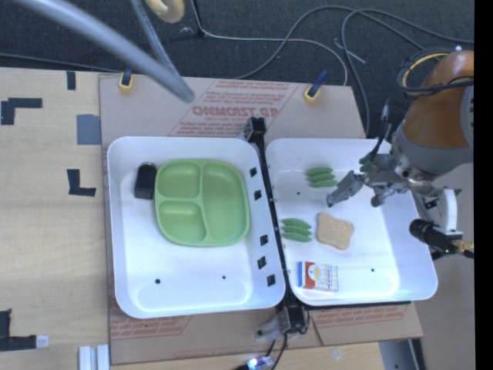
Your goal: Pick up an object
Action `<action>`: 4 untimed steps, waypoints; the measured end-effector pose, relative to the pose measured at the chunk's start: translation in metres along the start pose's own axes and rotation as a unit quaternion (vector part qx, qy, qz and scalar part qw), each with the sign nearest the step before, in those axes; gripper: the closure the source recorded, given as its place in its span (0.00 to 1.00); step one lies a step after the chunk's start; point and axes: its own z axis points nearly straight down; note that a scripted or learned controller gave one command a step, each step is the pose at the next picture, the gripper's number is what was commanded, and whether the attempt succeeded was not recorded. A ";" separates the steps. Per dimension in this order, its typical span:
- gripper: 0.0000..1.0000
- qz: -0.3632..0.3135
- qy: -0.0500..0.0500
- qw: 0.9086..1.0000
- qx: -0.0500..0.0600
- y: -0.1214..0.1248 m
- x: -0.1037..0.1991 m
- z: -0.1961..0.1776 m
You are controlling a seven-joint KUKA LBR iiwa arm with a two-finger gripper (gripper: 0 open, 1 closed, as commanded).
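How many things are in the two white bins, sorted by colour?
Green: 3 — divided plate, upper pea pod, lower pea pod
Black: 1 — small block
Tan: 1 — bread slice
White, printed: 1 — small carton
Total: 6

The arm (pixel 439 106) is cut off at the right edge beside the right bin (pixel 400 284). Print on the carton (pixel 317 276) there is too small to read.
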 end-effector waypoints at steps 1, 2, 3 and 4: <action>0.00 -0.001 -0.001 1.000 -0.005 0.002 0.000 -0.006; 0.00 -0.001 -0.001 1.000 -0.003 0.009 -0.004 0.042; 0.00 -0.001 -0.001 1.000 -0.003 0.010 -0.011 0.104; 0.00 0.000 -0.004 1.000 -0.010 0.012 -0.013 0.132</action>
